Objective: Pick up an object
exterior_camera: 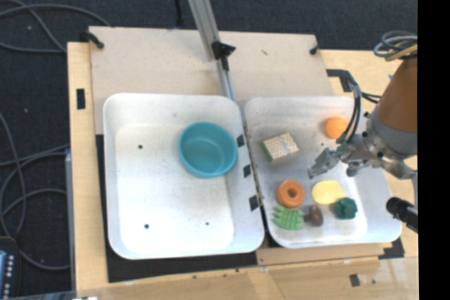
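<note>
Look at the gripper (325,164) first. It hangs over the right bin (365,230), and you can see its fingers spread apart with nothing between them. The nearest thing for you to grab is the yellow piece (328,192). It lies just below the gripper in the picture, toward the near edge of the bin, and a tiny bit to the right. Its long side runs left to right. The orange ring (290,193) sits just left of the yellow piece, and the dark green toy (344,208) touches its right end. So I think you must come straight down on it.
</note>
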